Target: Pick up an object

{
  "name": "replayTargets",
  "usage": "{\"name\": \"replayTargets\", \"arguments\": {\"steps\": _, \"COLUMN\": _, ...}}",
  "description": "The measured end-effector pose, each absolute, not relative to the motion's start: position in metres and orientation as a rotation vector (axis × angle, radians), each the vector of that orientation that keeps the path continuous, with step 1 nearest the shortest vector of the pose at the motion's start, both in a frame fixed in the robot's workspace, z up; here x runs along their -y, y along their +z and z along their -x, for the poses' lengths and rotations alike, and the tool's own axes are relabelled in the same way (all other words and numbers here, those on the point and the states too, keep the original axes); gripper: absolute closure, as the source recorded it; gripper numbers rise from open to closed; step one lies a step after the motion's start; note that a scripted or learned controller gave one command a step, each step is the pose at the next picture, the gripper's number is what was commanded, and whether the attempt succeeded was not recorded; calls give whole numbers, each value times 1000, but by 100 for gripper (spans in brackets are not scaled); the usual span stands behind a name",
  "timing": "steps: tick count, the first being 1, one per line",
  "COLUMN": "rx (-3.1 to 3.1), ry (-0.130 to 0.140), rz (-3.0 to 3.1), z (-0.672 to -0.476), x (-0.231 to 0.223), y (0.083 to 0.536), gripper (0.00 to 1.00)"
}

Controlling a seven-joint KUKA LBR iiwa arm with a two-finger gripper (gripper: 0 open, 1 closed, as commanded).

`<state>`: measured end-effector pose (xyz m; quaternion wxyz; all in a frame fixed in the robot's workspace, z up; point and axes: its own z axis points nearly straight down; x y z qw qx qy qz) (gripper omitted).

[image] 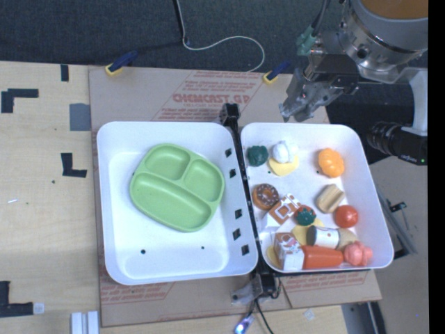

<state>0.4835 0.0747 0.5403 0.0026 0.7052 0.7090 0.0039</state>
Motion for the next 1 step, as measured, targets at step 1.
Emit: {"name": "replayTargets", "arguments": {"steps": 1, "rx": -2231, "ry": -20, "rz": -2223, "z": -482, "x": -105, "y": 413, "gripper": 100}}
